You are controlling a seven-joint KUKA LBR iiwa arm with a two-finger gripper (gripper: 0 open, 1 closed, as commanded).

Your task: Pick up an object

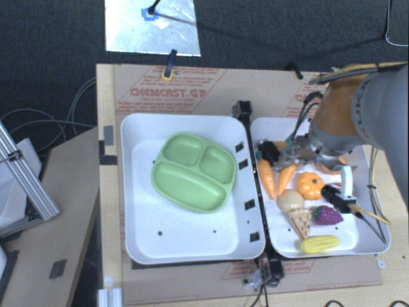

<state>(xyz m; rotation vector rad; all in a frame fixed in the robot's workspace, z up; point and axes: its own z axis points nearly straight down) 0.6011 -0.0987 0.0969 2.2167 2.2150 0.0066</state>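
Note:
The right white bin [367,235] holds toy food. Two orange carrots [266,179] [285,174] lie side by side near its left wall. Beside them are an orange fruit [310,185], an ice cream cone [295,211], a purple bunch of grapes [327,215] and a yellow corn cob [318,243]. My gripper [292,149] hangs low over the bin's upper left part, just above the tops of the carrots. A small black thing [268,151] lies right next to it. The view shows nothing held.
The left white bin [144,235] holds a green divided plate [193,171]. A black divider with clips [252,171] runs between the bins. The grey arm [377,107] covers the right bin's upper right corner. A shiny sheet [153,18] lies beyond the bench.

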